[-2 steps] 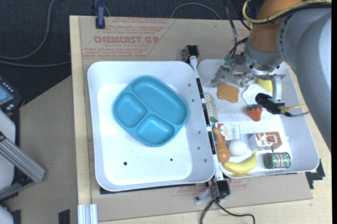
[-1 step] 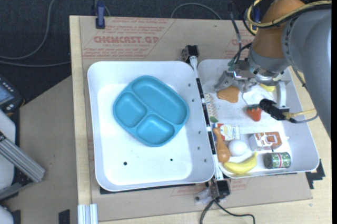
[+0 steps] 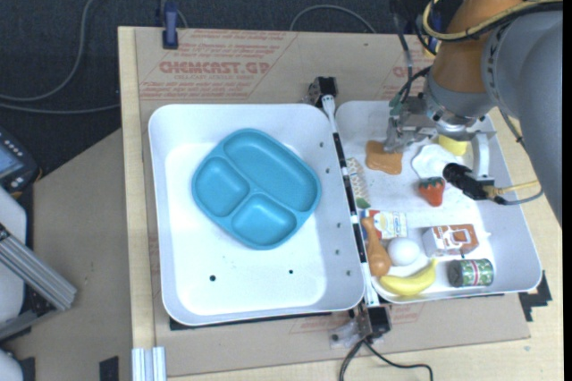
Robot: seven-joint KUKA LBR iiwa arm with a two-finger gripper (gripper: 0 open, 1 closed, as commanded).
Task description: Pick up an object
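Watching remotely, I saw the arm (image 3: pixel 500 48) reaching in from three o'clock, its gripper (image 3: pixel 404 127) low over the right bin (image 3: pixel 518 258), just above the tan piece (image 3: pixel 386 161) at that bin's eleven o'clock. I couldn't tell how the hand was set. I judged this the descent before a grasp; next it needed to settle around the piece and close. The blue tray (image 3: pixel 256 188) sat in the left bin (image 3: pixel 179 281). The bench board (image 3: pixel 214 66) read "CHEMCAST"; the can (image 3: pixel 471 272) at five o'clock was unreadable.
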